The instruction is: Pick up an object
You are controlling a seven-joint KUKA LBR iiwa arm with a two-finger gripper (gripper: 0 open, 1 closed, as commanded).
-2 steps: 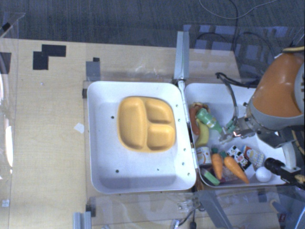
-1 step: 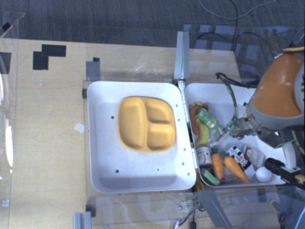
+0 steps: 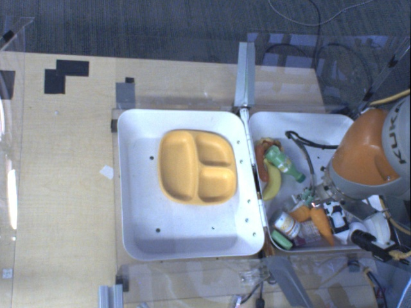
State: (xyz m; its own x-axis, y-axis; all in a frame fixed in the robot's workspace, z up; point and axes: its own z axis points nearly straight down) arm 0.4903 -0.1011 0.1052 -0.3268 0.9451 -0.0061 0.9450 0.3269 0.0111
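gripper (image 3: 319, 205) sits low right over the carrot (image 3: 321, 223); grip state can't be told. centre on it, clear of the banana (image 3: 273, 183).

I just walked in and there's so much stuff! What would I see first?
Probably the big yellow divided tray, lying alone in the middle of the left bin. Next, the robot arm's bright orange band, looming over the right bin. Under it sits a jumble of toy food, with a green bottle lying across a banana.
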